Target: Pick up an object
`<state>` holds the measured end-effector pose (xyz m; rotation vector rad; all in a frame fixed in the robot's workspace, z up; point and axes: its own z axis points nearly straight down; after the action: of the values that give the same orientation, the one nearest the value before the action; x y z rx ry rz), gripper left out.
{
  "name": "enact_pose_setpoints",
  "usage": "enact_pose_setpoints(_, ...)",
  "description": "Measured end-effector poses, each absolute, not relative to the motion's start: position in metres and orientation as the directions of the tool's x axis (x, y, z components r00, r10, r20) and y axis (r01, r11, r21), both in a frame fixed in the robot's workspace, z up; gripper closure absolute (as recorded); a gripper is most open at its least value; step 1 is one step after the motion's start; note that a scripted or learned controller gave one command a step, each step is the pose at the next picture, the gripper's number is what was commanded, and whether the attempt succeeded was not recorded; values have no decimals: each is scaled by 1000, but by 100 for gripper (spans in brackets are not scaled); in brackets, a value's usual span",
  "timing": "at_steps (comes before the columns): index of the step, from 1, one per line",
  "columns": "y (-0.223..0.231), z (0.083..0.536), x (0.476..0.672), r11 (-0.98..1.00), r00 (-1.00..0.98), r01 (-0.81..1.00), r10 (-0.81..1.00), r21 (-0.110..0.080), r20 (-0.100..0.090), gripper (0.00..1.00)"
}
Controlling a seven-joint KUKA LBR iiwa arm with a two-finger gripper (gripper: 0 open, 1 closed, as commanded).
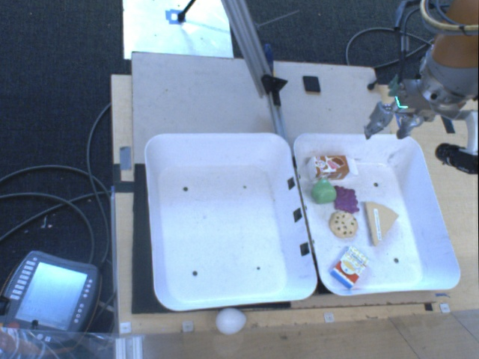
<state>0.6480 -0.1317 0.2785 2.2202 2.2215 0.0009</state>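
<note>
My gripper [391, 125] hangs over the far edge of the right bin [438, 223], its two fingers spread apart with nothing between them. Inside that bin lie a brown and white packet [330, 167], a green apple [323, 192], a bunch of purple grapes [346, 198], a round cookie [343, 224], a tan wedge like a sandwich slice [379, 222], and a small red, white and blue carton [349, 267]. All of these rest on the bin floor, nearer the camera than the gripper.
The left bin [224, 215] sits beside the right one. A white egg-like ball [230, 321] lies on the bench in front of the left bin. A metal pole [251, 40] slants over the backboard. A teach pendant [49, 294] and cables lie at the left.
</note>
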Motion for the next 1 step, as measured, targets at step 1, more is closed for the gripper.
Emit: enact_pose_setpoints(1, -132, 279, 648, 1, -1, 1000, 1000, 1, 0, 0)
